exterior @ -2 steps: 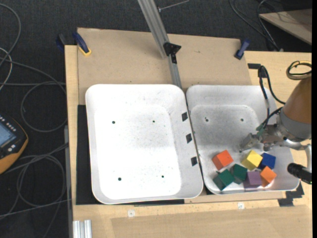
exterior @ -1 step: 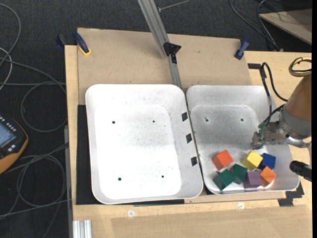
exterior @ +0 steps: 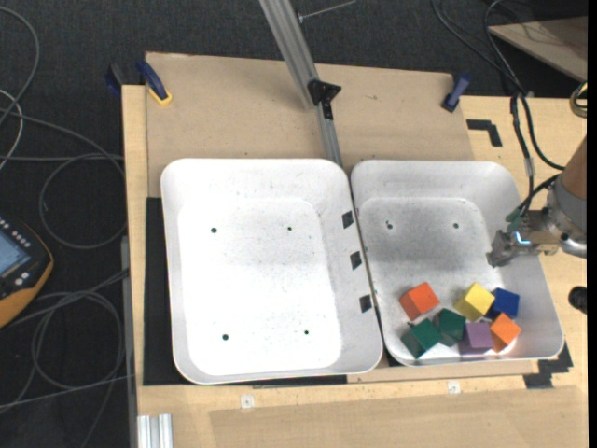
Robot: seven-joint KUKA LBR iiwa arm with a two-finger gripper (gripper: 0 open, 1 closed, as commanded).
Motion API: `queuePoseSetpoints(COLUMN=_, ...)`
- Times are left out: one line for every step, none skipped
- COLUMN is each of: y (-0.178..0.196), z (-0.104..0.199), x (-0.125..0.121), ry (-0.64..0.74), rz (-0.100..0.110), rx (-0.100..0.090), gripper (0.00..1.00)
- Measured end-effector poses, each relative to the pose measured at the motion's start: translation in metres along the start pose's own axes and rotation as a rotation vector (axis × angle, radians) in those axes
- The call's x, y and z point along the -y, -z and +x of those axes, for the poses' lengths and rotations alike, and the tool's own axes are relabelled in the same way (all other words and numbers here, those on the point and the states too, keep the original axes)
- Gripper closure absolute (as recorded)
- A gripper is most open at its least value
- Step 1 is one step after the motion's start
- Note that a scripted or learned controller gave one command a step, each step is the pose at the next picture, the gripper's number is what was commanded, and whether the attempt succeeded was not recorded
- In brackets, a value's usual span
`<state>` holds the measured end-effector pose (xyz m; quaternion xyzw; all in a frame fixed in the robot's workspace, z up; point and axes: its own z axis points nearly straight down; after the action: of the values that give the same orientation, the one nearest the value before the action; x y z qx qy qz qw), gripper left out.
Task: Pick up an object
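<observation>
While the arm leans in from the right, its gripper [exterior: 504,247] hangs over the right bin [exterior: 420,189] at the right-hand wall, above and just clear of the blocks; whether it is parted or closed I can't tell from here, and nothing is seen in it. The pickings are all bunched in that bin's near right corner: an orange cube [exterior: 420,300] a little apart on the left, then a yellow cube [exterior: 478,300], a blue cube [exterior: 506,301], two dark green blocks [exterior: 435,331], a purple block [exterior: 478,336] and a second orange block [exterior: 506,329], packed touching. They look like small, light, rigid blocks with flat matte faces, likely easy to pinch across two opposite sides. I'd go for the lone orange cube. The left bin [exterior: 261,250] is smooth white plastic with speckled scuffing.
</observation>
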<state>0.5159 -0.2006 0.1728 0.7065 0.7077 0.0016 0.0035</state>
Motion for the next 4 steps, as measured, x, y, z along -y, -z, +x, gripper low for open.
queuePoseSetpoints(y=0.065, z=0.0, x=-0.002, ry=0.0, rz=-0.002, rx=0.001, gripper=1.0)
queuePoseSetpoints(y=0.106, z=-0.001, x=-0.004, ry=0.001, rz=0.001, rx=0.0, gripper=1.0)
queuePoseSetpoints(y=0.1, z=0.043, x=0.001, ry=0.003, rz=0.008, rx=-0.005, gripper=1.0)
queuePoseSetpoints(y=0.099, z=0.105, x=0.003, ry=0.006, rz=0.008, rx=-0.006, gripper=1.0)
